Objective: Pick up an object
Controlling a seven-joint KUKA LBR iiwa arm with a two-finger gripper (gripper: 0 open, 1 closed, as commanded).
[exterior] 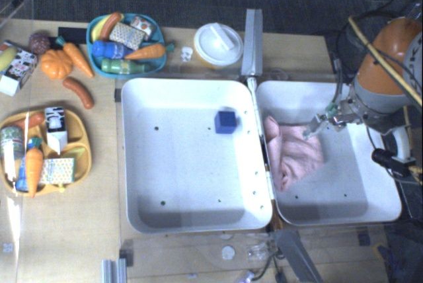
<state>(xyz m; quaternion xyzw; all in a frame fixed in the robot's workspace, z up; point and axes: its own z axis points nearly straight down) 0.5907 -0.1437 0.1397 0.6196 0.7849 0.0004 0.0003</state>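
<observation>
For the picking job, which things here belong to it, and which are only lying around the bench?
Belonging to the job:
- gripper, above the right bin
- pink cloth, in the right bin
- blue cube, in the left bin

Only lying around:
- blue bowl of toy food
- yellow tray of toy food
- white lid
- toy pumpkin

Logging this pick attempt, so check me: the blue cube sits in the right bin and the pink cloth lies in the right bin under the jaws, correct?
Not quite. The camera view shows the blue cube in the left bin, not the right. The rest holds: the pink cloth lies in the right bin, with the gripper at its upper edge.
</observation>
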